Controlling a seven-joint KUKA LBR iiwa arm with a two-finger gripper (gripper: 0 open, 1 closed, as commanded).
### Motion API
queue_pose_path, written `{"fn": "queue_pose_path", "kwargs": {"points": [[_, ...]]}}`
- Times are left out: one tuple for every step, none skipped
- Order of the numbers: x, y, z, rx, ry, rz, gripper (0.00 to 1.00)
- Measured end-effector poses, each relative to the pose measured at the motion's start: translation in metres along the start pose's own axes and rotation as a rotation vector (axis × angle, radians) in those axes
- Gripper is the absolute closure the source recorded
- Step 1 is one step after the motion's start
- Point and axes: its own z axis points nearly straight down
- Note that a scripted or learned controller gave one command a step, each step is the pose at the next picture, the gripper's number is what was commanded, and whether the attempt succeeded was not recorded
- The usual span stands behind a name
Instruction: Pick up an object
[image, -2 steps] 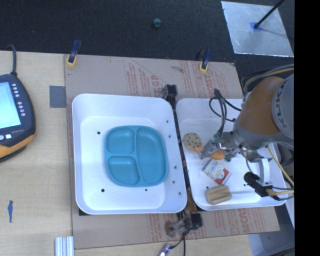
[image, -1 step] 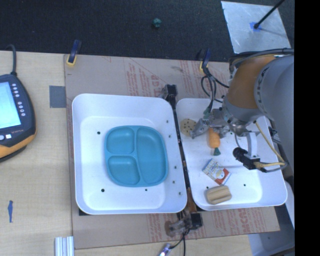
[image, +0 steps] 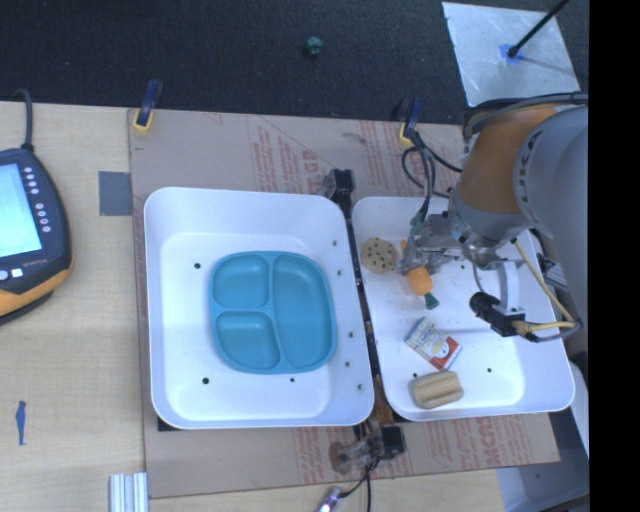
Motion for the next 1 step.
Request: {"fn": "queue_pose_path", "kwargs": {"points": [[0.0675, -0.0089, -0.0902, -0.003, 0.001, 0.001, 1.0]]}}
